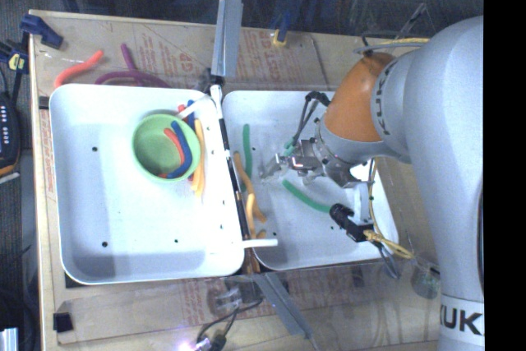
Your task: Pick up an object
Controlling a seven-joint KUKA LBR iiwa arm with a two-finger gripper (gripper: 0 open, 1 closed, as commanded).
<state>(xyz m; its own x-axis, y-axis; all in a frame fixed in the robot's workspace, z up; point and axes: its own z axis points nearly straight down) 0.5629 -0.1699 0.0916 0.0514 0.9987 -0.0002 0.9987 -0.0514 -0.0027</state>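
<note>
My gripper [275,166] hangs over the right bin [329,255]; I cannot tell its state. A green strip [306,197] lies just beside it, slim and slightly curved. A second green strip [246,142] lies near the wall by two orange sticks [249,195].
</note>
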